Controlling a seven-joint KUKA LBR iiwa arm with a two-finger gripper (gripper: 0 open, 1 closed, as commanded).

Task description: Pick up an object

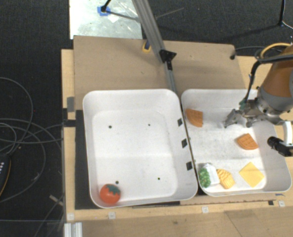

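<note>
From my remote seat, the gripper (239,118) hung over the right bin (284,181), fingers splayed apart and grasping nothing. I judged the step to be the approach, with no object chosen for certain. Nearest the gripper lay an orange wedge (246,141), just below it; a second orange piece (194,117) sat to its left. To pick, I would need to centre over the wedge, descend, then close. No brand or writing was legible on anything.
</note>
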